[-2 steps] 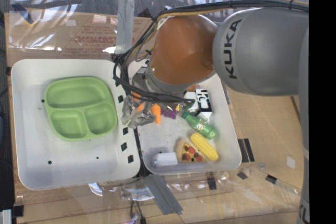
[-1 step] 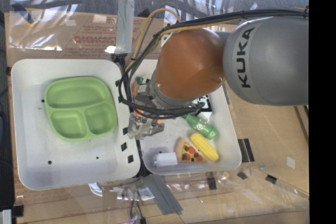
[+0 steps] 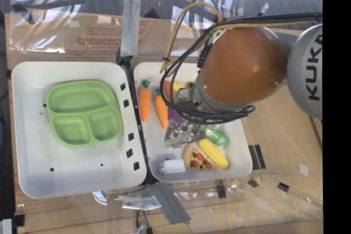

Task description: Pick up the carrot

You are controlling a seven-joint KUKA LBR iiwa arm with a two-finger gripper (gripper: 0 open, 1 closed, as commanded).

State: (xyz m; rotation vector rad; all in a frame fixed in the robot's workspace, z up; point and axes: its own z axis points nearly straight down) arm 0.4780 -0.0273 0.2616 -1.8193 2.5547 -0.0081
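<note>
the arm's orange band (image 3: 241, 66), the nearest thing to the camera, bulges over the right bin (image 3: 241, 164) and hides much of its upper half. below it the gripper (image 3: 178, 134) hangs low in the bin's middle, metal fingers pointing down and toward the view's left; how far they stand apart cannot be told, since the metalwork blurs together there, and nothing is seen between them. just up and left of the gripper lies a carrot (image 3: 162, 109), orange with a green top, its long axis running from upper left to lower right, the thin end toward the fingers. a second carrot (image 3: 144, 104) lies further left, close along the bin's left wall, nearly straight up and down in the view, green top at the far end. so the task's thing sits to the gripper's left and slightly beyond it, the tilted one nearer. probably a short shift left is called for, with the fingers closing across the carrot's width. a corn cob (image 3: 213, 153) and a pizza slice (image 3: 198, 160) lie just below the gripper, a white block (image 3: 173, 166) by the near wall. the left bin (image 3: 27, 172) holds a green divided plate (image 3: 84, 112), well apart.
</note>
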